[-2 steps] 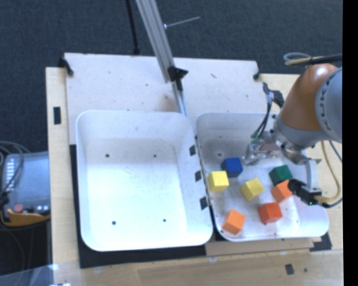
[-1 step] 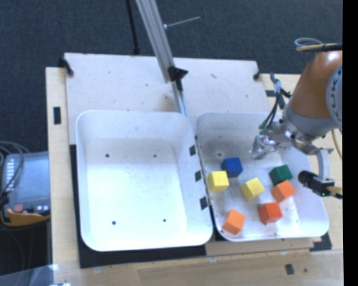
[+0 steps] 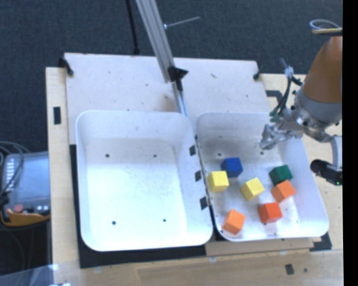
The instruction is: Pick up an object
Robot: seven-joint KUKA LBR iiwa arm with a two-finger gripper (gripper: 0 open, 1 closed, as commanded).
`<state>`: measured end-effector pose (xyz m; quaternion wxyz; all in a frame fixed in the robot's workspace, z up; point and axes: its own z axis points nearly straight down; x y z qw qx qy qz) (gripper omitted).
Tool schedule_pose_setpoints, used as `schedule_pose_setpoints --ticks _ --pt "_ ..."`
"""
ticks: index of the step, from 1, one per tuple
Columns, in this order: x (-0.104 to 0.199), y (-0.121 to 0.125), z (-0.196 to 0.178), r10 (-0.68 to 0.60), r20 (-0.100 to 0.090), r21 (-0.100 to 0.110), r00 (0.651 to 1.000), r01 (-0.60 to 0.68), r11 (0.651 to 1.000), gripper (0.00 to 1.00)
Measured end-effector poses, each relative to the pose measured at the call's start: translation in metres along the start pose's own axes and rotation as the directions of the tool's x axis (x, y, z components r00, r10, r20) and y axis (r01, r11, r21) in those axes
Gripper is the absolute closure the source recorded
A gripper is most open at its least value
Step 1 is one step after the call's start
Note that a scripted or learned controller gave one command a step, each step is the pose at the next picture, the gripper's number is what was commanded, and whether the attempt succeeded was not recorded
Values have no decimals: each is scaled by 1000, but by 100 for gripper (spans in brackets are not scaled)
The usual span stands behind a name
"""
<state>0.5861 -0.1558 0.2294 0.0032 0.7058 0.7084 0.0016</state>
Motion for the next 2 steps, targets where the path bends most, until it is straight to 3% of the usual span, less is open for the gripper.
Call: schedule_pose_setpoints --ticks 2 --pt "99 -14 -5 -4 -4 6 1000 4 1000 100"
